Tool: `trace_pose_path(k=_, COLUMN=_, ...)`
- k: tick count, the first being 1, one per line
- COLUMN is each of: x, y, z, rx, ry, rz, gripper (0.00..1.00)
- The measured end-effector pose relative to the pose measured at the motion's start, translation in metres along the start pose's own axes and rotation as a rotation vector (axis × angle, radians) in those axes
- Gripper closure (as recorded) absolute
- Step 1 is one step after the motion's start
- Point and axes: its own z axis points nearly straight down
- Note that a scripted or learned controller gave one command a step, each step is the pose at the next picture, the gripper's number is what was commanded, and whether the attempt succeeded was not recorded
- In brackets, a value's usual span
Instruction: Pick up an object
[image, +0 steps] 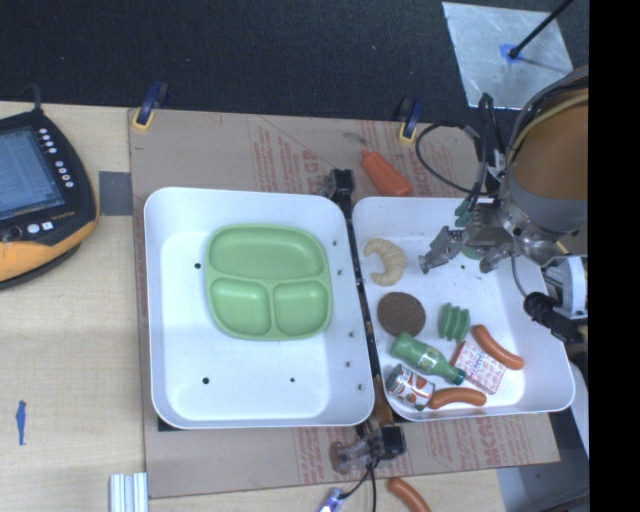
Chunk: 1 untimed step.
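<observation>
Left bin holds the green divided plate. Right bin: croissant, brown cookie, green bottle (lying flat), sausages. Tool hovers over the bin's upper part, fingers spread, gripping nothing.

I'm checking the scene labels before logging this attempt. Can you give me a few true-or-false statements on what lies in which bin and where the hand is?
1. The green divided plate lies in the left bin. True.
2. The croissant lies on the green plate. False: it lies in the right bin, near the bin's upper left corner.
3. The green bottle lies on its side in the right bin. True.
4. The hand is over the left bin. False: it is over the upper part of the right bin.
5. An orange carrot lies outside the bins, above the right one. True.
</observation>
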Motion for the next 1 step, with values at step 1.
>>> trace_pose_path(k=1, x=-0.0009, y=-0.0053, z=0.0663, rx=0.001, ry=-0.001, rz=-0.001, gripper=0.0)
